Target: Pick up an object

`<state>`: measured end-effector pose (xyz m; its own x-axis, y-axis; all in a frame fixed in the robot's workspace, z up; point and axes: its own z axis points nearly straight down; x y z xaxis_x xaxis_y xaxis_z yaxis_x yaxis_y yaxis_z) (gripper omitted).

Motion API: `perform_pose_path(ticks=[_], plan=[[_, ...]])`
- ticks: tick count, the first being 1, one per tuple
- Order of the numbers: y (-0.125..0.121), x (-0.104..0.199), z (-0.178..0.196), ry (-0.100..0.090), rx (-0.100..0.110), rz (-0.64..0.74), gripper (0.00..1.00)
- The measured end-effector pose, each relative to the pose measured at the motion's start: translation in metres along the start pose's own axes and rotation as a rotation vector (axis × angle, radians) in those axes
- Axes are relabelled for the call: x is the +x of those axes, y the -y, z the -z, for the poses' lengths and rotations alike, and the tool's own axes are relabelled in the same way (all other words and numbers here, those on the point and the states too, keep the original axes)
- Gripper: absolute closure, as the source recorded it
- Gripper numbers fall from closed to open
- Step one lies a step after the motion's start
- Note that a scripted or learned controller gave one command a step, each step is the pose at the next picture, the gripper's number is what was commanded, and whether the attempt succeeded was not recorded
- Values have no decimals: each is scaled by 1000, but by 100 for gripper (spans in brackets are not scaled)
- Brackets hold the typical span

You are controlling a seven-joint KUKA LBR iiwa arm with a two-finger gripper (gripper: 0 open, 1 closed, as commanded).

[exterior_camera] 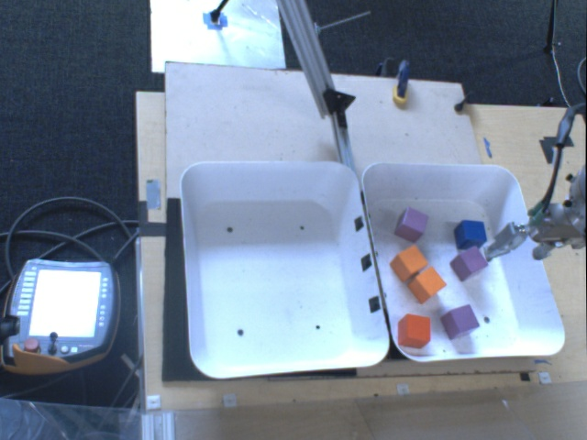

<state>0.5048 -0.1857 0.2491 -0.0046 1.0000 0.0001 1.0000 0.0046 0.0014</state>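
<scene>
Several small blocks lie in the right bin (514, 183). A purple block (412, 223) sits at the back left, with a blue block (470, 234) to its right. Two orange blocks (409, 262) (426, 283) touch each other near the middle. Another purple block (469, 263) lies just in front of the blue one. Near the front are a red-orange block (415, 330) and a third purple block (459, 320). My gripper (503, 242) reaches in from the right, low over the bin, its tip just right of the blue and middle purple blocks. Nothing shows in its hold.
The left bin (197, 246) stands beside the right one, their rims meeting at the middle. A slanted metal pole (307, 39) crosses the back of the bench. A yellow and blue clamp (401, 90) sits at the back. A teach pendant (60, 314) lies at far left.
</scene>
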Motion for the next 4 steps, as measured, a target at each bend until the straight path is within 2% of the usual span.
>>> perform_pose_path(ticks=[1, 2, 3, 4], plan=[[0, 0, 0, 0, -1, -1, 0], [-7, 1, -59, -1, 5, -2, 0], [-3, 9, -118, -2, 6, -2, 0], [-4, 8, -137, 1, -2, -2, 0]])
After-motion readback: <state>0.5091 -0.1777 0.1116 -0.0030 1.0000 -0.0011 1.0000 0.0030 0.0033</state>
